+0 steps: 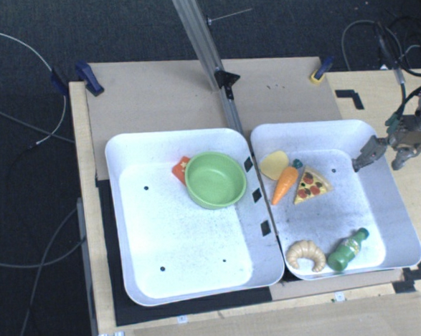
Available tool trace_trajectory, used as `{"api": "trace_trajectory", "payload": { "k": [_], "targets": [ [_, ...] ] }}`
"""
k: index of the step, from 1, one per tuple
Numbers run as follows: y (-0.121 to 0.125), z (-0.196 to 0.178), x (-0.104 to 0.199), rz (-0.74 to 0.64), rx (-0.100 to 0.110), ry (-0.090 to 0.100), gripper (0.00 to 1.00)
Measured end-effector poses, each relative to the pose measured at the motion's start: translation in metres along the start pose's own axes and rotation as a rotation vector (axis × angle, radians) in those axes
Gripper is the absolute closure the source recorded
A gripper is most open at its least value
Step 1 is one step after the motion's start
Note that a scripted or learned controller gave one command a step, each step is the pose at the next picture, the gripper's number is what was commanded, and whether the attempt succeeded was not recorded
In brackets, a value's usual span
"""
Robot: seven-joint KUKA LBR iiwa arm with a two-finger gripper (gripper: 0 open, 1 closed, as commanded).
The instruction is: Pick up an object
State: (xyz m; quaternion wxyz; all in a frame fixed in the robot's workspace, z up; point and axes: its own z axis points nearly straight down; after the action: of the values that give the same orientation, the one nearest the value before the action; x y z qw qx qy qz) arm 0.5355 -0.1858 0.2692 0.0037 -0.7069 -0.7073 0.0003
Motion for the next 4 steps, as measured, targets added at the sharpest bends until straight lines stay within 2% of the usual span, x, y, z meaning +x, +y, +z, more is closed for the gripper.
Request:
{"api": "trace_trajectory", "payload": {
  "k": [1, 3, 4],
  "targets": [
    [0.001, 0.047, -0.007, 0.002, 0.009, 0.003, 0.0],
    [-0.005, 0.154, -0.018, 0.002, 0.01, 0.004, 0.0],
    [-0.002, 0.137, -0.018, 0.001, -0.001, 0.003, 1.0]
  ]
}}
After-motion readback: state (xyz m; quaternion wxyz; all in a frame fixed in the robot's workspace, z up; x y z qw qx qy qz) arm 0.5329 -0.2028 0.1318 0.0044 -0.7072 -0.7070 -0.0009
